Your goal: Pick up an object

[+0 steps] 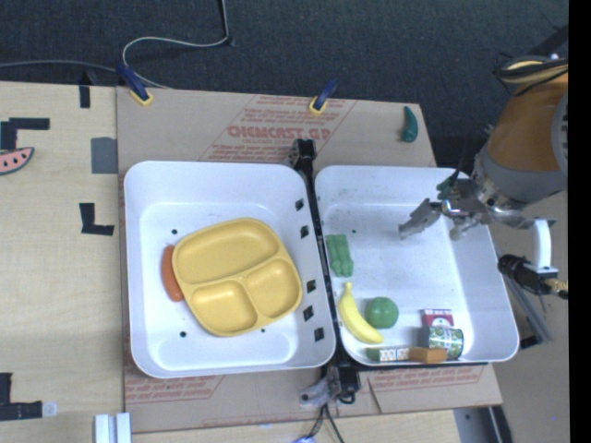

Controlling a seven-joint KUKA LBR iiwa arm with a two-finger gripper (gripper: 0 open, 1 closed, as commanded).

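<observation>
My gripper (441,221) hovers over the upper right part of the right bin (397,187), open, with nothing between its fingers. Below it in that bin lie a green block (340,255), a yellow banana (355,315) and a green ball (381,312) touching the banana. A small can (444,342), a red and white box (436,318) and a thin orange piece (427,355) crowd the bin's near right corner. The gripper is apart from all of them.
The left bin (152,192) holds a yellow divided plate (237,275) with a red-orange item (171,275) peeking out at its left edge. A teal object (409,124) lies on the cardboard behind the right bin. A black divider (312,238) separates the bins.
</observation>
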